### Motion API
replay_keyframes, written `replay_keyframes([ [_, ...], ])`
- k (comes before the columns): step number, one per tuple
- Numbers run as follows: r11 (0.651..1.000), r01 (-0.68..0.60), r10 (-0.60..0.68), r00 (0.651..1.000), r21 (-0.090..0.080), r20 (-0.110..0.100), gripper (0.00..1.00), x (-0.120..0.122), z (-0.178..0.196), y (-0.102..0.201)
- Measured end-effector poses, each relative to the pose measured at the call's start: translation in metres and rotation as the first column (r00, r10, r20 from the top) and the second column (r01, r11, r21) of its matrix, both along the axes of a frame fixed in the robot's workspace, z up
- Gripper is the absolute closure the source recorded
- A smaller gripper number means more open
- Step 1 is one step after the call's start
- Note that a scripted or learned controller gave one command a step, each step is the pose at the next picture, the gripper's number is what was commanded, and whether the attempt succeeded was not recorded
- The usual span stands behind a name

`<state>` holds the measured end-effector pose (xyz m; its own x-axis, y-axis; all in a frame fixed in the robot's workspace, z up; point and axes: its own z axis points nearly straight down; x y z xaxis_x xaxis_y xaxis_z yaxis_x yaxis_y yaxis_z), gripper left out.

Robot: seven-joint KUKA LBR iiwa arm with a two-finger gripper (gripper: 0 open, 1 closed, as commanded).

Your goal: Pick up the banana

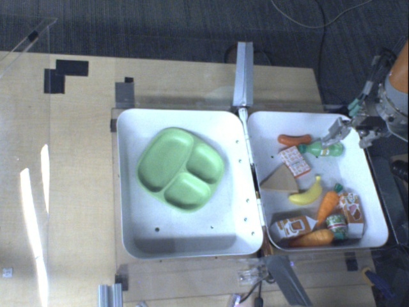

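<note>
The yellow banana (307,192) lies curved in the middle of the right bin (377,226), between a tan wedge (279,181) and a carrot (326,204). My gripper (350,135) hangs over the bin's far right corner, up and to the right of the banana and well apart from it. Its fingers (336,132) look spread, with nothing between them. A green toy (323,149) lies just below the left fingertip.
A red sausage (294,139), a red-and-white carton (295,162), a small can (337,222), a brown box (293,226) and an orange piece (313,238) crowd the right bin. The left bin (128,235) holds a green divided plate (181,168).
</note>
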<state>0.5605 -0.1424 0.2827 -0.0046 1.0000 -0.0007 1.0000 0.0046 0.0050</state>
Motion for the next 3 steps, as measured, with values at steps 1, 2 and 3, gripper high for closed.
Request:
replay_keyframes([
  [1, 0.944, -0.33, 0.33, 0.944, -0.001, -0.001, 0.0, -0.057, -0.117, 0.032],
  [2, 0.942, -0.335, 0.335, 0.942, -0.01, 0.014, 0.0, 0.011, -0.182, -0.001],
  [3, 0.905, -0.426, 0.426, 0.904, -0.017, 0.023, 0.0, -0.043, -0.187, 0.01],
])
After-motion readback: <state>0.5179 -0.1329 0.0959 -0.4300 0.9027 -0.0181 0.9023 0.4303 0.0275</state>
